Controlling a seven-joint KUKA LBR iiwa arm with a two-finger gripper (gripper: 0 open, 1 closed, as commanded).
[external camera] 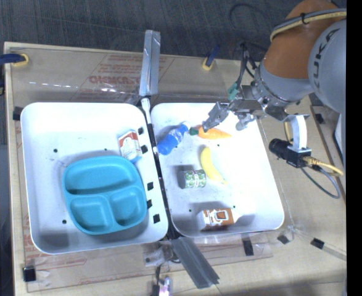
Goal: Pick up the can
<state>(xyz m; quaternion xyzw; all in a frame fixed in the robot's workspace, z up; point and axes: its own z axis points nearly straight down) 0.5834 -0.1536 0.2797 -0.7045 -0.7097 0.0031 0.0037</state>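
tool [230, 116] fingers look spread above one carrot [214, 133]; one can [194, 179], one banana [210, 164], one bottle [171, 139].

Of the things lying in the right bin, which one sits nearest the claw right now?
The orange carrot, just beneath the claw at the bin's far side. The blue bottle, banana, can and small carton lie farther off.

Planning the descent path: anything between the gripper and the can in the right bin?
Partly. The gripper hangs over the far end of the right bin, above the carrot. The can lies nearer the camera, and the banana sits close beside it on the gripper's side. Nothing covers the can from above.
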